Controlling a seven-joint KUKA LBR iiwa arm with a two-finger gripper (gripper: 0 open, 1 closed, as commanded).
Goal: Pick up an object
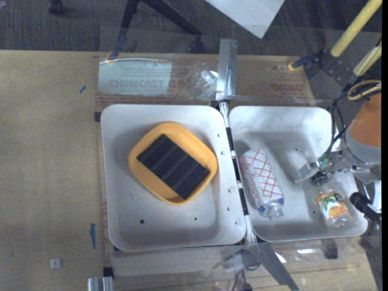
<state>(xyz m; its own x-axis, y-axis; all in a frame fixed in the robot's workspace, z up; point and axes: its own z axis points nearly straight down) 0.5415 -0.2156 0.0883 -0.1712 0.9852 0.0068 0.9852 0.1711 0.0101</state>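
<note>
A clear plastic bottle (260, 182) with a red criss-cross label lies on its side in the right bin (285, 123), near that bin's left wall. A small bottle (333, 208) with an orange and green label lies in the right bin's front right corner. A yellow pad with a black ribbed panel (173, 162) rests in the middle of the left bin (121, 217). My gripper (301, 171) hangs low over the right bin, between the two bottles and a little behind them. It touches neither bottle and nothing shows in it.
The grey arm with its orange band (368, 126) comes in over the right bin's right rim, with cables beside it. A metal divider (233, 162) separates the bins. Clear plastic sheets lie behind the bins on the wooden bench.
</note>
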